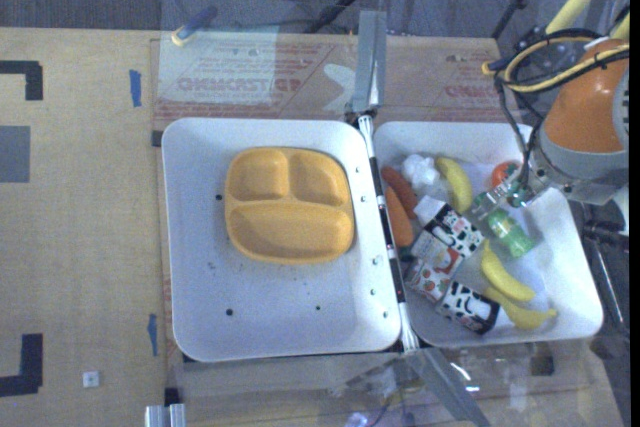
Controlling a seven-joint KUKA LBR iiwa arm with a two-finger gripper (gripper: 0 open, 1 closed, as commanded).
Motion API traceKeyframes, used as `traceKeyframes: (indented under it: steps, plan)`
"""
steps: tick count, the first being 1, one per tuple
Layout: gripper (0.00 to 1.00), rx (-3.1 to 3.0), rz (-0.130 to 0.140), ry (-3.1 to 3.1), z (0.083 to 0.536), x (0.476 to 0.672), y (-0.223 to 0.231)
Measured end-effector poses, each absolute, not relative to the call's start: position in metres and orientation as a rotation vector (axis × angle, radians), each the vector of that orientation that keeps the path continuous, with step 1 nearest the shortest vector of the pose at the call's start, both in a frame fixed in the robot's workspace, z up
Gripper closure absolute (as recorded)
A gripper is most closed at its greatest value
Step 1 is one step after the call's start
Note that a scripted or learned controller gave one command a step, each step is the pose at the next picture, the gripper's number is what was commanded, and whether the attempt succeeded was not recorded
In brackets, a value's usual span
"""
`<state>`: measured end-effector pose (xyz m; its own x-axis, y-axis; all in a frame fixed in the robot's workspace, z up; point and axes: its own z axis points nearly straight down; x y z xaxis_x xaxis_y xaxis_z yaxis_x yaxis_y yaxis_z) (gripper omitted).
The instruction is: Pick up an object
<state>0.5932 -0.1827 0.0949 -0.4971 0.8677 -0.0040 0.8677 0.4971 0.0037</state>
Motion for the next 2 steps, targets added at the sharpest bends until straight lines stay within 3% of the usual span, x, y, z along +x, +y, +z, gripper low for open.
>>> traceKeyframes:
  steps: [1,2]
  plan:
    - [1.00,1.474,-0.001,2.773,0.149,0.591,-0.174]
    - [1.00,1.539,-0.001,2.738,0.200,0.638,-0.140]
